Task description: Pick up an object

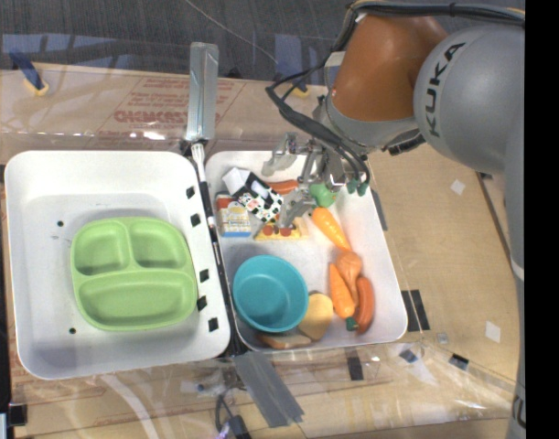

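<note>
The right bin (389, 286) holds several toy foods. An orange carrot (330, 228) lies near its back right, with a green piece (323, 193) at its top end. A black-and-white item (262, 203) and a small printed box (233, 217) sit at the back left. A blue bowl (270, 291) stands at the front, a yellow piece (317, 316) beside it. An orange piece (346, 282) and a red piece (364, 302) lie along the right wall. My gripper (297, 179) hangs low over the back of this bin, just above the black-and-white item and the carrot's top.
The left bin (32, 199) holds a green divided plate (133, 273). A grey metal bar (202, 94) stands behind the wall between the bins. The arm's orange band (380, 62) and black cables (302, 122) overhang the right bin's back edge.
</note>
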You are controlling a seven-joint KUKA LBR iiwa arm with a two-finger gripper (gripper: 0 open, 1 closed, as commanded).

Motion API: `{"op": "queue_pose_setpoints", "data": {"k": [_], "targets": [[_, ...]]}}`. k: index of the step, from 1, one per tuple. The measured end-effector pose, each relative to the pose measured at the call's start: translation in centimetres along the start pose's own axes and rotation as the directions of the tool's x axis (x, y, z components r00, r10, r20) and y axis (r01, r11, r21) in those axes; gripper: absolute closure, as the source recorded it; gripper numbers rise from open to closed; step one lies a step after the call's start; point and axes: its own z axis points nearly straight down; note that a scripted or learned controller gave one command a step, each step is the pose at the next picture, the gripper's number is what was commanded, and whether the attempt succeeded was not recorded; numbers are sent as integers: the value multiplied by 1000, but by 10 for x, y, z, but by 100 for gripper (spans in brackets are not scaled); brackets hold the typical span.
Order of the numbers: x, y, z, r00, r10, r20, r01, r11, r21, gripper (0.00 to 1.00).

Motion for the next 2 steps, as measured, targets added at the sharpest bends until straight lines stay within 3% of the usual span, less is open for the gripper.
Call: {"op": "queue_pose_setpoints", "data": {"k": [1,2], "targets": [[-34,-33,136,992,125,4,-125,992,-1,0],[-20,-25,80,998,65,9,-65,998,-1,0]]}}
